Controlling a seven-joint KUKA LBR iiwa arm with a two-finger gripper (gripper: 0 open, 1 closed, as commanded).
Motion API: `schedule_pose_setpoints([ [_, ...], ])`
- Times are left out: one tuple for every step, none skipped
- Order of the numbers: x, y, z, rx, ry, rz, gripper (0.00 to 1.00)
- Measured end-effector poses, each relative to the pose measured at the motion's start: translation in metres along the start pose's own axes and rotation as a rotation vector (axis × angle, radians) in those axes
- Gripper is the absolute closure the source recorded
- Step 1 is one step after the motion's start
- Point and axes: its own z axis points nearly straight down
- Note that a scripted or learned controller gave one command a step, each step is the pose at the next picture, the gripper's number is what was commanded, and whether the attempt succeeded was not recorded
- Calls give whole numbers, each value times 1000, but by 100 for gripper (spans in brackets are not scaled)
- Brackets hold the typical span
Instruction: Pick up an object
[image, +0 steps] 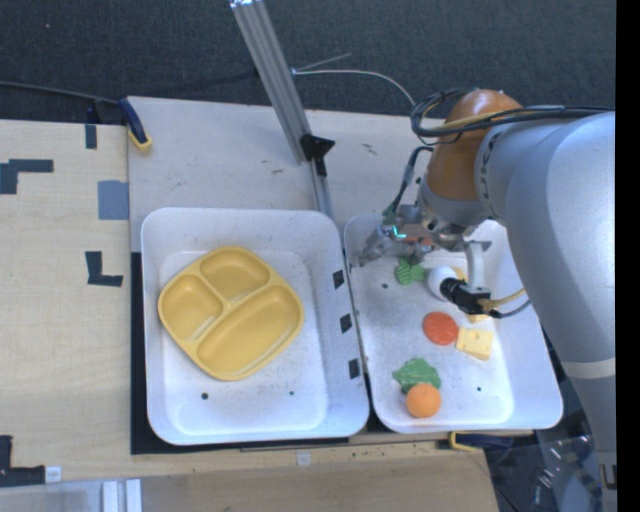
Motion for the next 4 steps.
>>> schedule_pose_setpoints([
  [-35,-86,-4,8,0,6,0],
  [-32,-83,-4,4,2,1,0],
  [-20,-155,-54,7,3,4,0],
  [-76,-171,-65,4,0,6,0],
])
